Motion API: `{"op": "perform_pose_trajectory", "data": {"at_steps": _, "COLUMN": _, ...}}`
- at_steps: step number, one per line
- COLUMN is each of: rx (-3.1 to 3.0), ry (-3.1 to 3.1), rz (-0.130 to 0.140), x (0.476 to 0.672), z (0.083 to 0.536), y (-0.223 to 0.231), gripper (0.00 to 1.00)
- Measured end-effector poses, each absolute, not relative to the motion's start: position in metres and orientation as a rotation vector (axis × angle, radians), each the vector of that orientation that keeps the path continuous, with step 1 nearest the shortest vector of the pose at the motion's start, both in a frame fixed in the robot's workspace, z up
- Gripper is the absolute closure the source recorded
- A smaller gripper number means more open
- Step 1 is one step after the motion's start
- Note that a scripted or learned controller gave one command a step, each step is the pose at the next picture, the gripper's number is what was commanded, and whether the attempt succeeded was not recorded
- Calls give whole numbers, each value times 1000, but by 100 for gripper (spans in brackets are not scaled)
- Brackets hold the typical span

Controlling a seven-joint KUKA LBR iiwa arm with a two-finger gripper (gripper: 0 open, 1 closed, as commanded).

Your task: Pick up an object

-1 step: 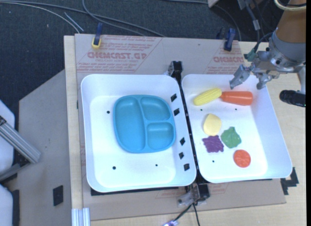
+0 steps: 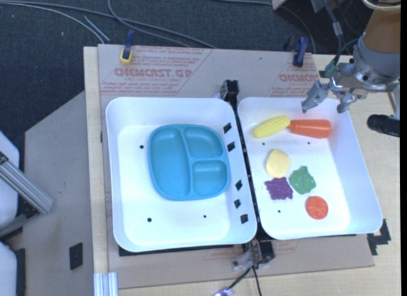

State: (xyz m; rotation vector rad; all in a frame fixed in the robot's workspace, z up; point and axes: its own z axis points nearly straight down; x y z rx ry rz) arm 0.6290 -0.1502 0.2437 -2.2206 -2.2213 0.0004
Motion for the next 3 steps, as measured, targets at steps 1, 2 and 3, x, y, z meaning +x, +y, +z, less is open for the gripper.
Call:
{"op": "perform_pose_trajectory", "data": {"at_steps": 1, "rx": -2217, "ry": -2218, "rz": 5, "x": 630, "z": 181, "y": -147, "gripper": 0}}
{"op": "perform_pose_trajectory", "data": {"at_steps": 2, "rx": -2217, "ry": -2216, "rz": 6, "x": 626, "z": 120, "y": -153, "gripper": 0}}
{"op": "perform_pose_trajectory", "data": {"at_steps": 3, "rx": -2217, "ry": -2218, "rz": 4, "x": 625, "z": 83, "y": -152, "gripper": 0}}
